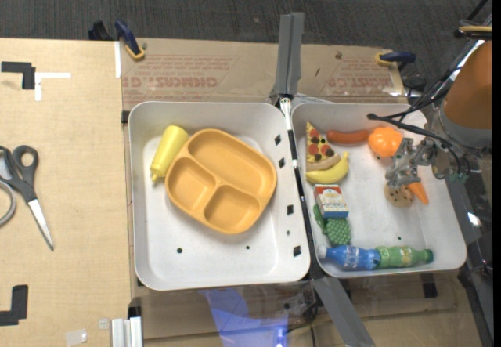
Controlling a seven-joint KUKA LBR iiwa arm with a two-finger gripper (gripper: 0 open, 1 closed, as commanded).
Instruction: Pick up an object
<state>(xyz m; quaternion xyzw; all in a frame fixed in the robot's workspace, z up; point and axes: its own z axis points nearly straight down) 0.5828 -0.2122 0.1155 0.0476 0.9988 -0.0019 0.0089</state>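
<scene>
The gripper (405, 168) is down in the right bin (446, 255), over at its right side, fingers pointing down toward a small round cookie (398, 196) that lies flat on the bin floor directly beneath them. Whether those fingers are apart or together I can't tell; the metal parts blur together there, and nothing shows between them. Touching the cookie on its right is a small carrot (421, 193), its long axis slanting down to the right. Just up-left of the gripper sits an orange (384, 142), and left of that a sausage (347, 135) lies with its long axis left to right.

Moving left along the same bin: a pizza slice (317, 143) with its tip toward the top, a banana (329, 171) curved beneath it, then a small red-and-white carton (333, 201) with something green half hidden beneath it, hard to make out. Along the bottom edge a blue bottle (351, 258) and a green bottle (404, 256) lie end to end, long axes running left to right.

The left bin (156, 259) holds an orange three-compartment tray (221, 180), tilted diagonally, and a yellow mustard bottle (167, 151) touching its upper-left edge, nozzle pointing down-left.

The arm (472, 99) is cut off at the right edge. Scissors (28, 189) lie on the bench, well apart to the left.
</scene>
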